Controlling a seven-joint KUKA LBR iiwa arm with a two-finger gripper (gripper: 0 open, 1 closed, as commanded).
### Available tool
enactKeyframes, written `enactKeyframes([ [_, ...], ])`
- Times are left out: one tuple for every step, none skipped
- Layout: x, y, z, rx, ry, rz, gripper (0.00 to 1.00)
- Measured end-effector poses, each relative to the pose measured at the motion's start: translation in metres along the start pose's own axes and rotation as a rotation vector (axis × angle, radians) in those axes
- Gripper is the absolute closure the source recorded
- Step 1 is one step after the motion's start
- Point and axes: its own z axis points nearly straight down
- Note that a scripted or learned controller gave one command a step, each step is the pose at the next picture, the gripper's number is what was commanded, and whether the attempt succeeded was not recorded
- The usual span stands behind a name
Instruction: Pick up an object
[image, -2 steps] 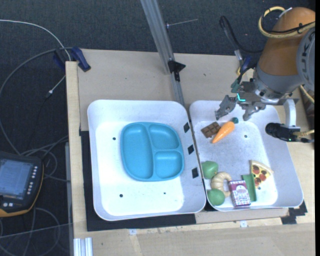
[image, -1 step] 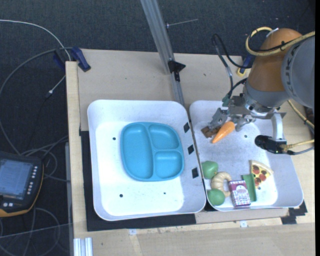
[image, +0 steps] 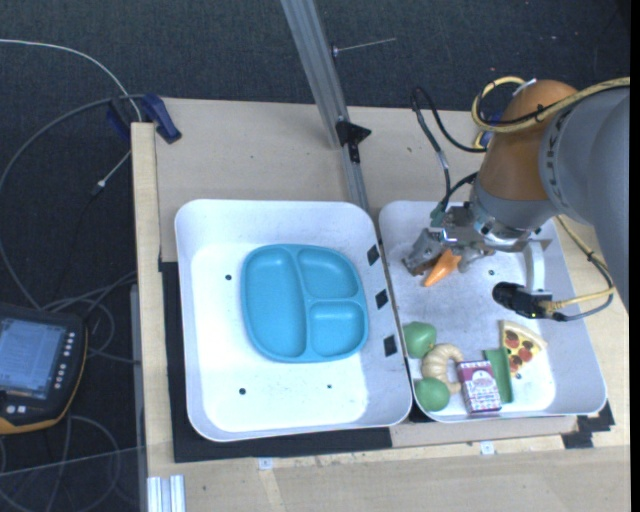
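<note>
- Your gripper (image: 430, 262) is low over the far part of the right bin (image: 575, 385), near that bin's left wall.
- An orange carrot-shaped piece (image: 441, 269) sits right at the gripper's tip, tilted and partly covered by it. You cannot tell from this angle whether the gripper is spread or closed on the piece, or whether the piece is off the bin floor.
- The other things you could pick are grouped along the near side of the right bin:
  - a light green piece (image: 419, 337) by the left wall,
  - a beige ring (image: 443, 358) just beside it,
  - a round green piece (image: 432, 394) at the near edge,
  - a small red box (image: 480, 388) lying flat, with a dark green strip (image: 499, 372) along its right side,
  - a pizza slice (image: 522, 344) a little farther right.
- In the left bin (image: 200, 235) you have a blue divided plate (image: 304, 302), lying flat near the middle, well apart from the gripper.
</note>
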Motion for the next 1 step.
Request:
enactKeyframes([
  [0.0008,-0.0005,0.0311,0.0,0.0,0.0,0.0],
])
